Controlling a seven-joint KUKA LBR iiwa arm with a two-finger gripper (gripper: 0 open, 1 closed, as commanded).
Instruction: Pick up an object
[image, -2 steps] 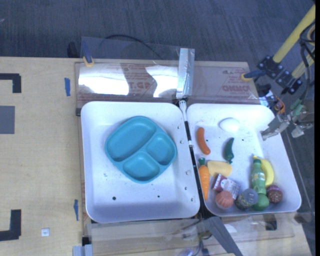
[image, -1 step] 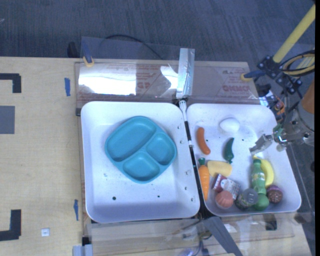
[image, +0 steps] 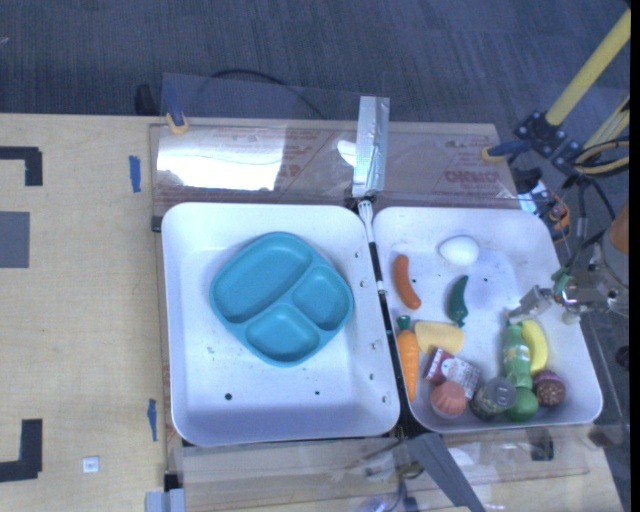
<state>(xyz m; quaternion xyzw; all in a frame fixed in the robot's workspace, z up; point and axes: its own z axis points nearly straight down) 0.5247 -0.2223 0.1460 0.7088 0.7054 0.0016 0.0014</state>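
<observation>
Metal gripper (image: 535, 300) of mine hovers at the right bin's (image: 480, 225) right side, above the banana (image: 537, 343). Jaws' state? Can't tell. Nothing lifted yet; the pick remains.

A lab: taped bench (image: 70, 330) (two white bins (image: 190, 300)).

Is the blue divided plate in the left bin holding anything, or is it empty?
Empty. The blue divided plate lies flat in the left bin, all three compartments bare blue; the toy foods sit in the right bin.
</observation>
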